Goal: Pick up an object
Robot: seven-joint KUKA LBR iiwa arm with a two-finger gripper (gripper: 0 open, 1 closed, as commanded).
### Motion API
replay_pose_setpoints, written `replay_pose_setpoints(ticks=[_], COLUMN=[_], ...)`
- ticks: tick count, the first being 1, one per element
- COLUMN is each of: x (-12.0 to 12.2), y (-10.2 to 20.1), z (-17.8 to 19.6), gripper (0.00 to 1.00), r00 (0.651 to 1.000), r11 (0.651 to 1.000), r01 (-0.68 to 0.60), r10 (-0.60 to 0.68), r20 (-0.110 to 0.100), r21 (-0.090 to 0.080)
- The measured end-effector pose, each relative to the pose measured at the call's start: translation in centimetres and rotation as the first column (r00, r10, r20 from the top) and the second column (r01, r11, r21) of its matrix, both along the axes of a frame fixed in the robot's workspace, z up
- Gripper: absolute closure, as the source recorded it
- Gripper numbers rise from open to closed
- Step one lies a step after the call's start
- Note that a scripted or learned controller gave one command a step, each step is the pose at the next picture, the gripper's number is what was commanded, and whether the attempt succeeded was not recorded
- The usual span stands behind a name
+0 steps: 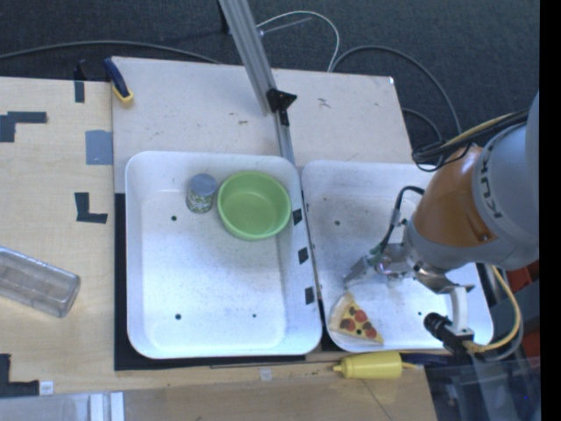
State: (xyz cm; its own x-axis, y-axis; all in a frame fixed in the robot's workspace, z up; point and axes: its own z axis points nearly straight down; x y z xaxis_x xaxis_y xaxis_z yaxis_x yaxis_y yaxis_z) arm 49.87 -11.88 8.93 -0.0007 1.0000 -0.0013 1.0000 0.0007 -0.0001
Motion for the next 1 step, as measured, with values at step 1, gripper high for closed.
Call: replay_pose_setpoints(ticks=[1], x=[0.00], y=[0.13], z=[1.10], gripper=[1.00], r00=[1.000], r11=[1.000], r01=[-0.001], r10=[0.001], r20=[-0.002], r21=[0.003])
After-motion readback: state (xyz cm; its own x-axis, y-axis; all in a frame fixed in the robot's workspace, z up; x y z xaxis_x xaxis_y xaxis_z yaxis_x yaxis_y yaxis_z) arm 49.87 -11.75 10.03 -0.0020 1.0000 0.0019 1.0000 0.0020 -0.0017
